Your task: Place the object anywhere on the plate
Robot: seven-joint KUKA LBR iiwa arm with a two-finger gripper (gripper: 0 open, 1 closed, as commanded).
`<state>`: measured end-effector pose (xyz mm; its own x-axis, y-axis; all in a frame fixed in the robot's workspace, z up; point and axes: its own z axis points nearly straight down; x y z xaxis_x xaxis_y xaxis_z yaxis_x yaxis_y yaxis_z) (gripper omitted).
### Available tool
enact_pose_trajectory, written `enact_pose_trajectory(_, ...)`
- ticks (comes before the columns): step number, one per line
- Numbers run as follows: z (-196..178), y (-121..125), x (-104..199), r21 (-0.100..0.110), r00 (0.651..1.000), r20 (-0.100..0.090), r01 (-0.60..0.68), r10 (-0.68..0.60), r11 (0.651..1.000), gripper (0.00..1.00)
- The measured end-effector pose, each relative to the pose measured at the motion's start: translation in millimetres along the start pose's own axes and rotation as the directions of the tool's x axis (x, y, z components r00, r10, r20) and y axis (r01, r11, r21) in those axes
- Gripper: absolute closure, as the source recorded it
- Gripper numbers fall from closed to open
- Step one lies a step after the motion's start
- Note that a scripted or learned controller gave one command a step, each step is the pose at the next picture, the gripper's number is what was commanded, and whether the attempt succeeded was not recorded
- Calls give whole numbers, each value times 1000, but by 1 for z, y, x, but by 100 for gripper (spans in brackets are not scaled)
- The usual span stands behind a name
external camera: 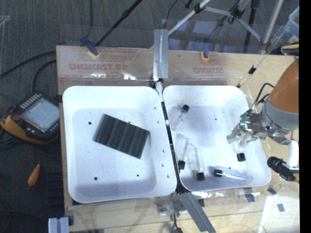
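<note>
Vials (228, 174) lie scattered in the right bin (204, 92): clear tubes with black caps. The nearest to the gripper (236, 139) lies just below it, long axis left-right, cap leftward. Whether the fingers are open, I cannot tell. The ridged dark plate (121, 135) sits far left of the gripper, in the left bin (80, 95).

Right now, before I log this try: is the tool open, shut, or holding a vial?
Tool: over the right bin, open or shut cannot be told; no vial seen in it.
</note>
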<state>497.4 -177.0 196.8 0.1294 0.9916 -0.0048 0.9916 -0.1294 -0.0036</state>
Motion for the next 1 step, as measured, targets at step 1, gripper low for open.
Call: enact_pose_trajectory(1,-6,43,77,-1,990,-2,139,-139,990,100)
